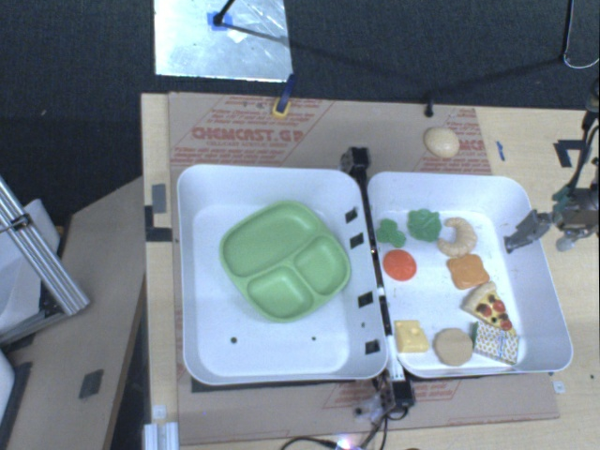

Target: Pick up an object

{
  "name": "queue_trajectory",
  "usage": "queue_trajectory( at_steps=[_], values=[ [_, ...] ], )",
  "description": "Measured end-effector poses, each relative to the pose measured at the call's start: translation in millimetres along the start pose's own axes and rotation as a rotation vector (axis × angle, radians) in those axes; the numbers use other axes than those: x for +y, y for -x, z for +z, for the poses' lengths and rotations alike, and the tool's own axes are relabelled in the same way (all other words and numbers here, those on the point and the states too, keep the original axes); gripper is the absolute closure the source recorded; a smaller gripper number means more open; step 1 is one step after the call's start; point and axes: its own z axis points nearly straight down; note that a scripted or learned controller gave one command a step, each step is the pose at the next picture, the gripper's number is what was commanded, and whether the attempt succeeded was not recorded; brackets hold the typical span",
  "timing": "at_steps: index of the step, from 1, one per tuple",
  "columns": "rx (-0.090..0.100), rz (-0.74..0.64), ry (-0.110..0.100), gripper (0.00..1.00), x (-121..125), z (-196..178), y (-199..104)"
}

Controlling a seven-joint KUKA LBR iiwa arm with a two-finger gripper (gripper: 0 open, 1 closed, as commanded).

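Two shallow white bins sit on the bench: the left bin (202, 345) and the right bin (539, 298). The left one holds a single green divided plate (284, 260) with three compartments.

The right one holds nine toy foods. At about 11 o'clock are two green pieces, one small (390, 233) and one broccoli-like (424, 223). There is also:
- one croissant (457, 236)
- one red tomato (400, 264)
- one orange piece (468, 271)
- one pizza slice (487, 307)
- one cheese cube (410, 336)
- one tan round (454, 346)
- one patterned square (495, 343)

One pale egg-like object (442, 142) lies outside the bins, at 12 o'clock from the right one.
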Motion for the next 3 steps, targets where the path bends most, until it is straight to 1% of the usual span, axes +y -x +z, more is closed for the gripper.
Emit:
queue_trajectory(
  at_steps=[1,2,3],
  values=[
    [-0.003,-0.004,0.011,0.0,2,-6,-1],
    [-0.001,-0.002,0.008,0.0,9,54,3],
    [-0.002,-0.002,0.01,0.0,17,96,2]
  ],
)
